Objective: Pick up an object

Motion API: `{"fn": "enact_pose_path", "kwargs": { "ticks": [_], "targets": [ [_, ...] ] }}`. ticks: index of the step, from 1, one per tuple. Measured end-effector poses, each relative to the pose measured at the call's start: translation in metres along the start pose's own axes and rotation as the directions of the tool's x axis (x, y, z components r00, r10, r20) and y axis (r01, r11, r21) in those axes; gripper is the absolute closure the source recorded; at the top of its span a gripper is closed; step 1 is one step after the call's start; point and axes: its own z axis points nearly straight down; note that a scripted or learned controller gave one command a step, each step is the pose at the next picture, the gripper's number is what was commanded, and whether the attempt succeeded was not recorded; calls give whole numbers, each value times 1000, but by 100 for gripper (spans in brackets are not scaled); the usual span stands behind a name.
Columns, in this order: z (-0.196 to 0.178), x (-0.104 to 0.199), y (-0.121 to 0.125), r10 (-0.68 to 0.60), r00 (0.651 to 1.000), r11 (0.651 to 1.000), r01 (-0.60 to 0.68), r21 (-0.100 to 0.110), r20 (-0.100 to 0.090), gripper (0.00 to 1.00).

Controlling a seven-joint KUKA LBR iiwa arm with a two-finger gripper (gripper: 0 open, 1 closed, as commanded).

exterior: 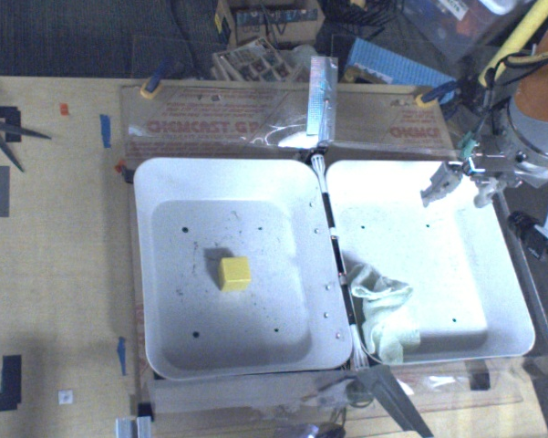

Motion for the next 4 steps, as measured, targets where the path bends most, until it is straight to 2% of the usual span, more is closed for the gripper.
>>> {"fn": "enact_pose_path", "kwargs": {
  "ticks": [1, 2, 3, 4],
  "targets": [
    [186, 7, -52, 55, 998, 998, -55, -9, -1, 0],
    [175, 5, -50, 59, 998, 998, -59, -15, 0, 100],
    [149, 0, -47, 500, 866, 866, -500, -1, 1, 100],
    [66, 24, -40, 386, 923, 923, -386, 0, 0, 100]
  ]
}}
